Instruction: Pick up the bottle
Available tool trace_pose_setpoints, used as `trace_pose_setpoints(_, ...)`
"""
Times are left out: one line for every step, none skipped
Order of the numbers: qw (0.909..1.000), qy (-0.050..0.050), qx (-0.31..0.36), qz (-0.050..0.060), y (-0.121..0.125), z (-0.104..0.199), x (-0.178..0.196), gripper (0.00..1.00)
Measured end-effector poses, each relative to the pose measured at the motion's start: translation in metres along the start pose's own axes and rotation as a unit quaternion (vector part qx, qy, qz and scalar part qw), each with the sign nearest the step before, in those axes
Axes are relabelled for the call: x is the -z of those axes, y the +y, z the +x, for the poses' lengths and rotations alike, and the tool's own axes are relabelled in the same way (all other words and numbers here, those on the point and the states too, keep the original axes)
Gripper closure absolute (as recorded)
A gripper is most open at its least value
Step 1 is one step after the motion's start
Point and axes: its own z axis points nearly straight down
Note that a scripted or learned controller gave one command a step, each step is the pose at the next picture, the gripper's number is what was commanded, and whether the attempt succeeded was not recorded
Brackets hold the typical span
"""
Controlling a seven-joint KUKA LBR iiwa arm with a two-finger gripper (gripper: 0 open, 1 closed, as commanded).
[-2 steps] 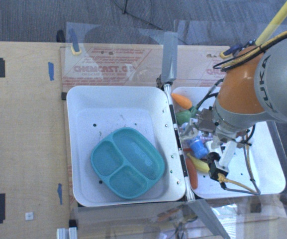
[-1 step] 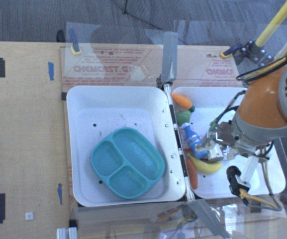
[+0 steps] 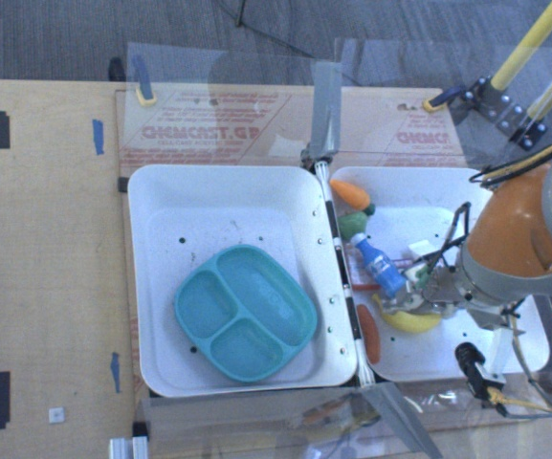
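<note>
Here the approach is in hand: the small blue plastic bottle with a white cap lies on its side in the right white bin, centre-right of the frame, beside a yellow banana. The end effector hovers just right of the bottle; whether it is released or clenched I cannot tell, and nothing visibly sits in its grasp. Next, I judge, it must shift left and straddle the bottle's body before closing.

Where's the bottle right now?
The bottle lies in the right bin, near its left wall, below the green toy and just above the banana, beside the gripper.
</note>
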Motion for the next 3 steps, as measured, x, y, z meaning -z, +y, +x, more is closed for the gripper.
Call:
trace_pose_setpoints(0.9949,-0.006,-0.1,0.006,0.057,0.02,-0.013,0.0)
trace_pose_setpoints(0.9801,-0.004,-0.199,0.007,0.127,0.048,0.083,0.0)
trace_pose_setpoints(0.9856,-0.002,-0.168,-0.011,0.165,0.023,0.019,0.0)
